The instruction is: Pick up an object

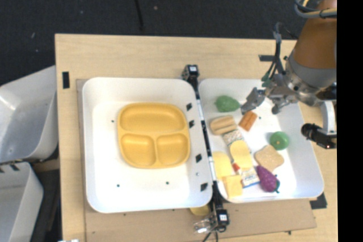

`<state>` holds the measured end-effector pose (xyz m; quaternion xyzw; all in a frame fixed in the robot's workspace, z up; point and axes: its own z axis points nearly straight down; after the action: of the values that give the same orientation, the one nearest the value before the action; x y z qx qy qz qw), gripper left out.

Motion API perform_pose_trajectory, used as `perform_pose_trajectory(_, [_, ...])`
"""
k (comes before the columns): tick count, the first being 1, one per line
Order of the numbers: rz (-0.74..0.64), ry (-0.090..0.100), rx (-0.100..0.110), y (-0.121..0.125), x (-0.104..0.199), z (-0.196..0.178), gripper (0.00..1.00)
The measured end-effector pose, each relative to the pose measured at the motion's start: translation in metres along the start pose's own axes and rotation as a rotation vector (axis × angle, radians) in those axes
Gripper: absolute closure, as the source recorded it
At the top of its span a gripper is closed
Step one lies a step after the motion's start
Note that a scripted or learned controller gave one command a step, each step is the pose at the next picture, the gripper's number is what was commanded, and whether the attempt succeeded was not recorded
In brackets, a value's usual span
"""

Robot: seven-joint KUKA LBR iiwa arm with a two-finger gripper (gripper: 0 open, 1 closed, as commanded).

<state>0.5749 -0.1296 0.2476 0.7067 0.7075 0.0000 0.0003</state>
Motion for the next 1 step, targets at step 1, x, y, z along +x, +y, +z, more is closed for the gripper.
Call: perform_pose_trajectory(1, [-0.005,0.003,0.003,-0.0691,0.0649,-0.0062,0.0])
